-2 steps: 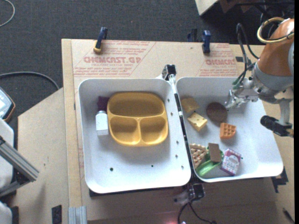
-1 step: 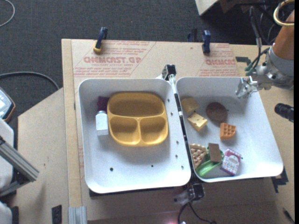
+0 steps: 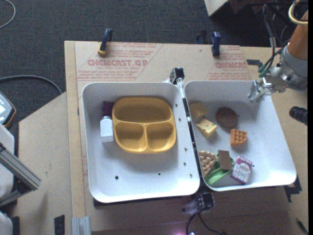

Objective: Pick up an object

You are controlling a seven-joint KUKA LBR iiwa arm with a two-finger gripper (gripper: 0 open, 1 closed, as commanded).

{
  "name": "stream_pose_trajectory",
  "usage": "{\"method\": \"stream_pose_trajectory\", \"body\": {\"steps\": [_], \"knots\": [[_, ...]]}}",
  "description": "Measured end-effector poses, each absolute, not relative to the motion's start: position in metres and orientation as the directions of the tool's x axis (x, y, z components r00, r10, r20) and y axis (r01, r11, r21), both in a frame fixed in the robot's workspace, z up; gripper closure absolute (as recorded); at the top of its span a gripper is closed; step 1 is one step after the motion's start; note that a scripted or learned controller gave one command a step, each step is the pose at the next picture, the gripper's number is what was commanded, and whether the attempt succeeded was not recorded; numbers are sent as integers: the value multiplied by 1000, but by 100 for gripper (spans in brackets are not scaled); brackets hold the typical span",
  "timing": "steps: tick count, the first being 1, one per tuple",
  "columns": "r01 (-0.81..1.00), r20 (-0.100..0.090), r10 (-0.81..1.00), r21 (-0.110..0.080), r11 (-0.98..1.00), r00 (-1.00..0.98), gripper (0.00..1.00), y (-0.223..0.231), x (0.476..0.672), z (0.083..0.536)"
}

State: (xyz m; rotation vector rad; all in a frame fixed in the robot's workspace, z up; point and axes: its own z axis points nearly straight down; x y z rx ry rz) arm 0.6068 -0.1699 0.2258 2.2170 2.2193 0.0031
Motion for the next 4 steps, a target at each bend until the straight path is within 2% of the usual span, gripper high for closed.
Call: {"method": "stream_pose_trajectory", "body": {"steps": [1, 3, 4], "knots": [[1000, 1, 1000, 4, 6, -7, 100, -116, 611, 237], [1000, 3, 1000, -4, 6, -6, 100, -7, 610, 213], [1000, 2, 1000, 5, 6, -6, 100, 41, 609, 235]]}}
